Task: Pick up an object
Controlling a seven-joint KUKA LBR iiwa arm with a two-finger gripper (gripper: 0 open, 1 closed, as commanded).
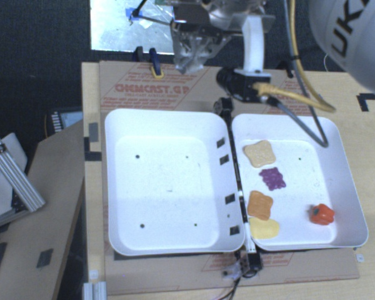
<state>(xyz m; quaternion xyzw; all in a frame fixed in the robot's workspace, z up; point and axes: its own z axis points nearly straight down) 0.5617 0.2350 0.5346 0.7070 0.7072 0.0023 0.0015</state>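
Gripper (190, 60) hangs high over the bench's far edge, beyond the bins; its state cannot be told. Nothing is seen in it. All candidates lie in the right bin (344, 167): tan piece (259, 153), purple piece (272, 178), orange piece (260, 204) and yellow piece (264, 229) along its left wall (close quarters), red piece (322, 214) near the front right corner. The left bin (112, 167) sits alongside.

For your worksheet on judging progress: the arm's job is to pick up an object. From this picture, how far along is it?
Nothing looks done yet. The gripper hangs above the bench's far edge, beyond both bins, with no object seen in it. The toast piece, purple piece, orange waffle piece, yellow piece and red-orange pepper all lie in the right bin. Reaching, grasping and lifting remain.
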